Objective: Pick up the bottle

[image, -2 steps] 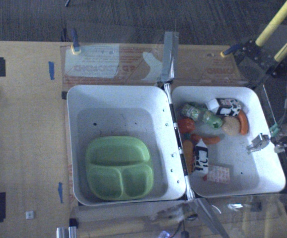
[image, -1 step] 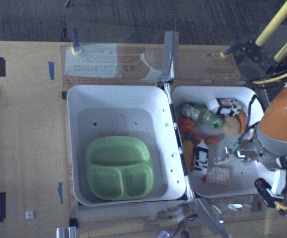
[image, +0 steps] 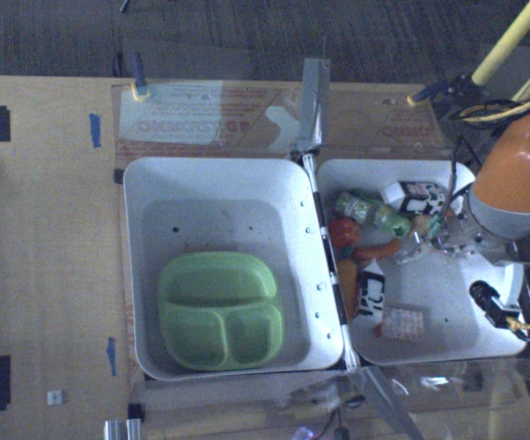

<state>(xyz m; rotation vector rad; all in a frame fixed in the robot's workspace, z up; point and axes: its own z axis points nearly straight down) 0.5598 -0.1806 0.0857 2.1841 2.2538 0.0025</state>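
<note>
Dark carpeted floor point(image: 247, 12) beyond a pale wooden bench point(image: 45, 246) — blue tape strips, black corner marks, even light

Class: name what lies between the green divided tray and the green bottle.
In the camera view, the two bins' adjoining rims lie between the green divided tray and the green bottle.

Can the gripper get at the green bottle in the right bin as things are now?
Probably yes. The green bottle lies on top near the right bin's far wall, uncovered, and the gripper hangs just beside it. A red item crowds its near side.
</note>
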